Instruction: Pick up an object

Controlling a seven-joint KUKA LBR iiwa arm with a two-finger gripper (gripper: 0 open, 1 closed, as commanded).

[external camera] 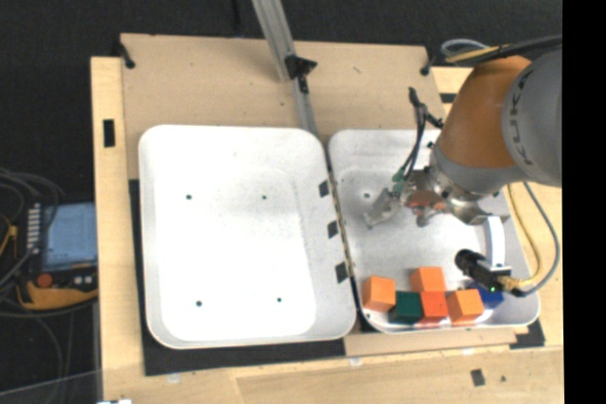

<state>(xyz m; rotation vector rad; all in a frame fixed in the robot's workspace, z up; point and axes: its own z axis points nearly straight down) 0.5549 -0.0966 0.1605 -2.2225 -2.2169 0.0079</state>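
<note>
The tool [379,209] hangs over the right bin [365,156]; its state cannot be told. Blocks [426,296] cluster at the bin's near edge; it should descend centred on one isolated block.

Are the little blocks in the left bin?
No, the orange, green and blue blocks lie in the right white bin, by its near edge.

We list one arm [516,123]: grey shell, broad orange band [478,114] above the wrist. Thin dark and green cables [417,132] run beside the band. Small metal gripper [398,203] below, with reddish fittings at its base.
</note>
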